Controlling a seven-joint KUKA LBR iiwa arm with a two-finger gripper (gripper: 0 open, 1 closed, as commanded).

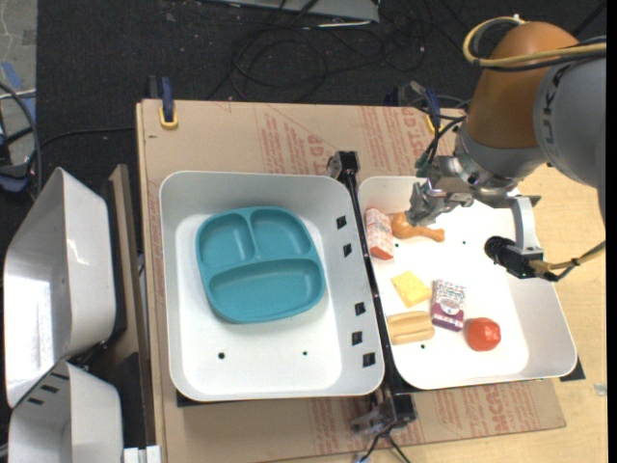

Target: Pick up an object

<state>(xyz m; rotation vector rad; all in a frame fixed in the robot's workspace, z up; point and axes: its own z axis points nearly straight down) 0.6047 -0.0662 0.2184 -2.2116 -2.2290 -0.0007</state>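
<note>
My gripper hangs low over the back of the right bin, directly above an orange-brown drumstick-shaped toy that pokes out from under it. Close to its left lies a red and white can on its side. Toward the front of the same bin sit a yellow cheese block, a purple and white carton, a hot dog bun and a red tomato. The arm's wrist hides the fingertips.
The left bin holds a teal divided plate. A black divider with clips runs between the two bins. Cables and a black bracket hang off the arm over the right bin's right side.
</note>
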